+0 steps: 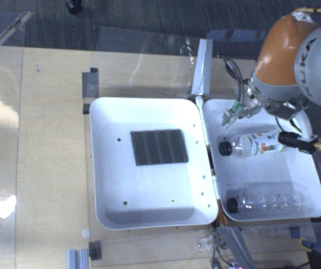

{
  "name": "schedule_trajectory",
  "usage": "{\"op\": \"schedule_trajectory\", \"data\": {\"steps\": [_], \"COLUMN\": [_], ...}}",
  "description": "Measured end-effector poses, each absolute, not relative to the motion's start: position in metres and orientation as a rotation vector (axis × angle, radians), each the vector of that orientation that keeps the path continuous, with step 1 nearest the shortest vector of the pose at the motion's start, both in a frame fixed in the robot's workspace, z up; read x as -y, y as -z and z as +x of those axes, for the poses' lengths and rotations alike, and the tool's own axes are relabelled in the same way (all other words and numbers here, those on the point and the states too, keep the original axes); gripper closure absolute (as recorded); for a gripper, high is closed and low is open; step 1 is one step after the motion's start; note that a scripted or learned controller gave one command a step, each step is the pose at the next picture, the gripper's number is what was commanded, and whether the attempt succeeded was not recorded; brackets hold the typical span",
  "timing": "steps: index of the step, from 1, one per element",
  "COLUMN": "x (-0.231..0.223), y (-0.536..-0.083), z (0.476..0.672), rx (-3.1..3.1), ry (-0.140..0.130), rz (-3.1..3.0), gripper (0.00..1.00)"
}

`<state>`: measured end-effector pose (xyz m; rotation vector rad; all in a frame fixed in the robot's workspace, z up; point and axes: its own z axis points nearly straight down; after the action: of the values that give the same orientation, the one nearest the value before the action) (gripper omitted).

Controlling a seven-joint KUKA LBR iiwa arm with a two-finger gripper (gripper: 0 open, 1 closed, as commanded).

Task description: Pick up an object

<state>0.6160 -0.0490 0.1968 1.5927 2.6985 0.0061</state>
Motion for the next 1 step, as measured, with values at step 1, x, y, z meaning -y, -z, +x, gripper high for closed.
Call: {"op": "schedule_trajectory", "data": {"steps": [1], "x": [0.0487], "y": [-0.1967], "z": [0.6159], "rx": [-2.699], "ry": [-0.006], "rz": [1.592], "gripper": [0.0]}}
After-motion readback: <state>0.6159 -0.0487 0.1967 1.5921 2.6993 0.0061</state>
